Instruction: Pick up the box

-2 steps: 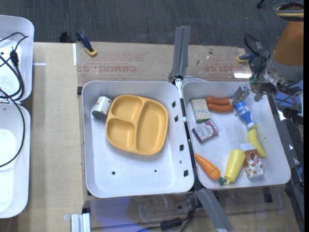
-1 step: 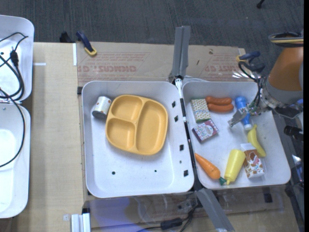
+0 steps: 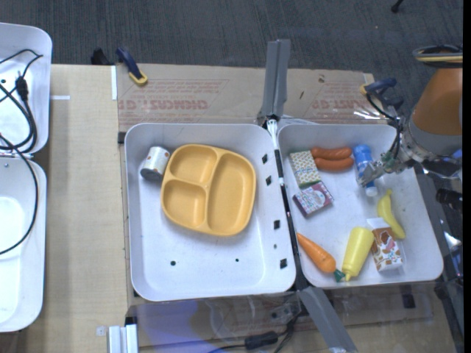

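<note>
**Lining up on the box in the right bin**

I am starting at the near edge, where the right bin (image 3: 434, 271) is showing a carrot (image 3: 316, 252), a yellow bottle (image 3: 357, 250) and a small carton (image 3: 387, 250) along its front. I am working down by size from here: the left bin (image 3: 147, 271) is carrying a yellow divided plate (image 3: 209, 190) with a small can (image 3: 154, 162) just beside it. In the right bin, further back, I am seeing a sausage (image 3: 333, 157), a banana (image 3: 390, 215), a blue bottle (image 3: 362, 164), and the box (image 3: 304, 168), green and flat, lying near the bin's left wall with a dark packet (image 3: 313, 198) just in front of it.

The gripper (image 3: 377, 169) is hanging at the blue bottle, apart from the box; I cannot tell how it is set.

I am judging the box to be light, stiff cardboard, likely to slide or dent if squeezed hard. I am thinking the hold belongs across its two long edges, from above.
</note>
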Robot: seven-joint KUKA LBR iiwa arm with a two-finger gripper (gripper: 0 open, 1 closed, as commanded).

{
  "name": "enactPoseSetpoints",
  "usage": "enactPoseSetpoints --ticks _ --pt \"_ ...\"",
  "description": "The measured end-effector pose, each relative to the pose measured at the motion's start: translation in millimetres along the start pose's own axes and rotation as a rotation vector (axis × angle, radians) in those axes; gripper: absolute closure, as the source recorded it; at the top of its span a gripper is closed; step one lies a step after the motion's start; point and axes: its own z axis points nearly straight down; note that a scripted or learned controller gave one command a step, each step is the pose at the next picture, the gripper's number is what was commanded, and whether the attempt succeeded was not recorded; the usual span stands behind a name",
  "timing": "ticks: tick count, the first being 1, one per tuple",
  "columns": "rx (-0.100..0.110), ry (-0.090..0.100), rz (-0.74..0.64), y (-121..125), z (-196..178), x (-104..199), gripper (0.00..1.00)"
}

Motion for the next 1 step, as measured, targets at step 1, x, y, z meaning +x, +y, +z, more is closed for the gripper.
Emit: enactPoseSetpoints --ticks 1 --pt "0.027 0.008 0.379 28.8 14.3 24.5 1.00"
